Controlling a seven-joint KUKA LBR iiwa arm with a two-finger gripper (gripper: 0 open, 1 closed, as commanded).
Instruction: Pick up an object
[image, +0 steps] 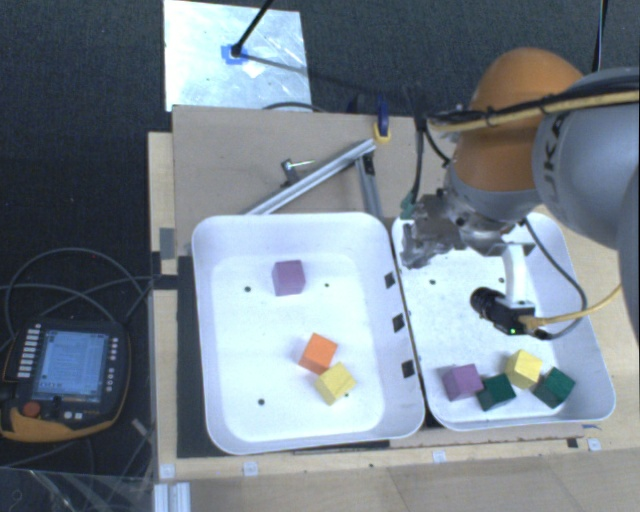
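Gripper (425, 243) high over right bin's (590, 345) far left corner, carrying nothing visible; finger state impossible to tell. Pickable blocks well apart from it, clustered at near edge: purple (462, 380), yellow (523, 368), two green (495, 392). Likely poised before descent

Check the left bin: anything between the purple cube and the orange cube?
Nothing. In the camera view, bare white bin floor runs from the purple cube to the orange cube; the yellow cube lies beyond the orange one.
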